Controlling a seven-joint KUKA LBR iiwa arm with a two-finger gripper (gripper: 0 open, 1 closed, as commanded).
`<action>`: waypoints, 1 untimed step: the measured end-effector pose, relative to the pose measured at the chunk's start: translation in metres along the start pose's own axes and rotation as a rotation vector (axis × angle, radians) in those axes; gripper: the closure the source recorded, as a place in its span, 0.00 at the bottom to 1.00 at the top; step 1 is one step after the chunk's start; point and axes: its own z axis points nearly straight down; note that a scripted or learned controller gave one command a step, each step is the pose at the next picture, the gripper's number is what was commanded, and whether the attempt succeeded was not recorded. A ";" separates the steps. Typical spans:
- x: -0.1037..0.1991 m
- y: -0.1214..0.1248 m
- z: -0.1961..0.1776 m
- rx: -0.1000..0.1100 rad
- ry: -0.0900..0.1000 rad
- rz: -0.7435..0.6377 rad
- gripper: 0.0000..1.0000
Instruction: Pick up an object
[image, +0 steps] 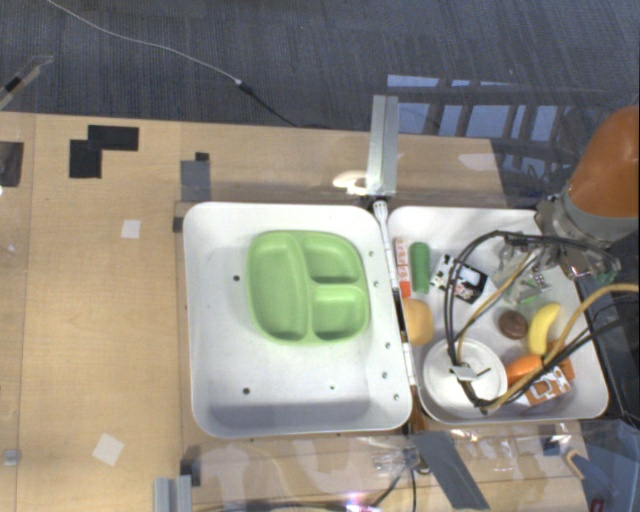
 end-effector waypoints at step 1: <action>0.001 0.001 0.001 -0.003 0.004 0.000 0.00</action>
